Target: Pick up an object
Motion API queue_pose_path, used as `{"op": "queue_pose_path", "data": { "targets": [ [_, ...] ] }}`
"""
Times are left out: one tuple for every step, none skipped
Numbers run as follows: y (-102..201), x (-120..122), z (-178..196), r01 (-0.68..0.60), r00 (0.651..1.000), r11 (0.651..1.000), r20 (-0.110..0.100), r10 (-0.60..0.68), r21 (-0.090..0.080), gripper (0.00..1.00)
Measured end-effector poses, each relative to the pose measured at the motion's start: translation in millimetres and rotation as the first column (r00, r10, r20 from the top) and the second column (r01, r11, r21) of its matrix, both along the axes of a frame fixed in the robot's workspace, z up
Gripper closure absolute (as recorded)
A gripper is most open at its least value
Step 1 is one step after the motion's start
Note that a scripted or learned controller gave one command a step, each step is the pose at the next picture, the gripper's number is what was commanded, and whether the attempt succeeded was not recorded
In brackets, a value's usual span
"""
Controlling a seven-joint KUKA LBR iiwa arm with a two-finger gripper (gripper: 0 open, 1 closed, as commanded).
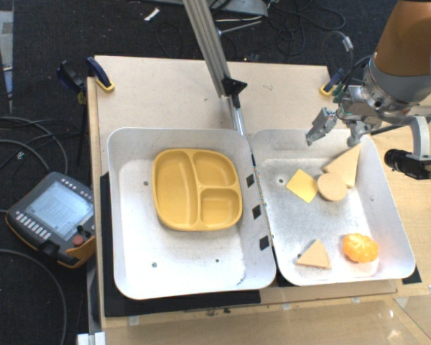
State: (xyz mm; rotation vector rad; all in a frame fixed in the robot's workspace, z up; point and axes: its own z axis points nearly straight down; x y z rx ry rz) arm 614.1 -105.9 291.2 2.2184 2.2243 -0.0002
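Camera view, from above and at a slant. A pale wooden worktop (172,92) is carrying two shallow white bins side by side. The left white bin (129,264) is holding a yellow plastic plate with three compartments (197,190), lying flat near the bin's middle. The right white bin (388,214) is holding five loose pieces: a flat yellow square block (302,185), a round tan disc (332,187) just beside it, a pale tan wedge (345,164) touching the disc and pointing toward the bin's far right corner, a small tan triangular block (314,255) near the front wall, and an orange, ribbed, fruit-shaped piece (360,249) just beside the triangle at the front right.

The grey arm with its orange band (409,27) is reaching in from the right, and the two-finger gripper (339,124) is hanging over the far edge of the right bin, just above the wedge's tip. The jaws are standing visibly apart, one finger splayed to the left, and they are gripping nothing; every piece is lying on the bin floor.

A slanted metal pole (210,38) is crossing the worktop's far side. A handheld control pendant with a screen (54,218) is lying on the dark floor to the left, among cables.
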Motion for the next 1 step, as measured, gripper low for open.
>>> {"op": "queue_pose_path", "data": {
  "targets": [
    [-0.1,0.0,0.1,0.001,1.000,1.000,0.000,-0.001,0.000,0.00]
  ]
}}
